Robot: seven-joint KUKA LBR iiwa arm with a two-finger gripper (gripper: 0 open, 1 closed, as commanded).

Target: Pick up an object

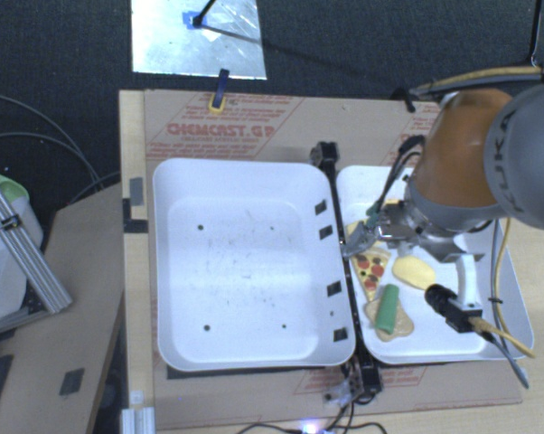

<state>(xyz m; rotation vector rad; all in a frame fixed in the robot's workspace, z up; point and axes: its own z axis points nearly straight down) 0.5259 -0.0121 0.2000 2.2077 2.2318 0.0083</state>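
So the grey arm with the orange band (pixel 466 156) comes in from the right and hangs over the right-hand shallow white plastic bin (pixel 516 319). Its hand (pixel 364 238) is down near that bin's left edge, right by the divider where the two bins meet. Honestly I can't tell how it's set or if it has anything in its grip, the wrist hides most of it and that bit is just a dark metallic blur.

The stuff to grab is all in the right bin. There's a flat toy pizza slice with red dots (pixel 372 269) just below the hand, close enough that it might be touching, can't say for sure. Beside that to the right sits a smooth yellow lemon-shaped piece (pixel 414 270). Lower down a green stick-shaped piece (pixel 387 306) lies on top of a tan flat cookie-like piece (pixel 391 323).

The left-hand shallow white plastic bin (pixel 245 265) has some small dark specks on its floor. Both bins sit on a cardboard sheet with red print (pixel 220 129) on the table.
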